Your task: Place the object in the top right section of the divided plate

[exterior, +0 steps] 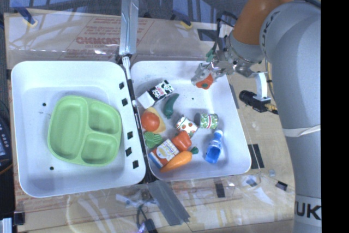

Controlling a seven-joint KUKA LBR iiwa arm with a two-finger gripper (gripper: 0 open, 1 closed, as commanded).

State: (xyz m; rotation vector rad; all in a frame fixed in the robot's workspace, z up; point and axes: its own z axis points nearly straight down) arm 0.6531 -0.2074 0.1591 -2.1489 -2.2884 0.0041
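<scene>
One small orange object (205,82) sits between the gripper (208,75) fingers, pinched, at 1 o'clock in the right bin (234,117). I read this as the lift step. Next: carry toward 9 o'clock to the green divided plate (84,131), top right section.

White letters "UK" stand on the grey arm (305,117) base.
</scene>
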